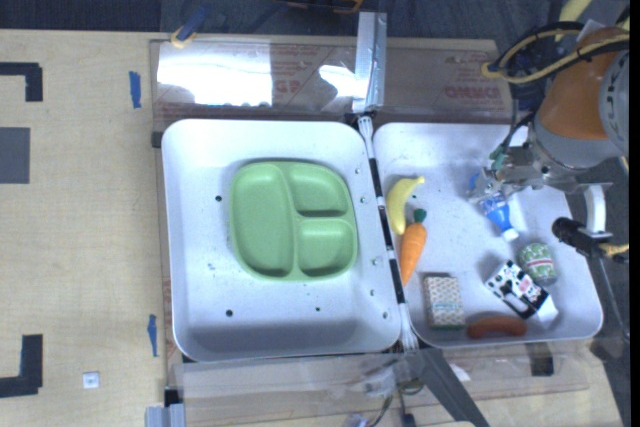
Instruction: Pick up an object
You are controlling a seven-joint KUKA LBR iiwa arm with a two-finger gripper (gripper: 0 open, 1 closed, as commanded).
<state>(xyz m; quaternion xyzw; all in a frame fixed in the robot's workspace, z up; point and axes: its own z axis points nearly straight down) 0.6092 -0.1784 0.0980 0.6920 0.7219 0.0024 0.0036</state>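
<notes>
camera view: two shallow white bins are being seen side by side on the bench, and the green divided plate (pixel 294 219) in the left bin (pixel 190 155) is being taken as the landmark for all places. every loose object is being kept in the right bin (pixel 440 143), on the side of the plate toward the arm. closest to the plate, just past the wall between the bins, a yellow banana (pixel 401 200) is being shown, with an orange carrot (pixel 412 251) lying below it, their ends almost touching. further from the plate and toward the near rim, a speckled tan sponge block (pixel 443 300) is being seen, and just beyond it a red-brown sausage (pixel 496 326) is lying along the near wall. still further from the plate, a black-and-white patterned carton (pixel 520 289) is resting just beside a green and pink ball (pixel 537 262). a blue and white tube (pixel 498 213) is lying in the upper part of that bin, far from the plate.

the gripper (pixel 508 171) is being held low over the right bin, right above the blue and white tube, at the end of the grey arm (pixel 580 105) with its orange band. whether its fingers are spread or closed cannot be told, and nothing is being shown between them.
</notes>
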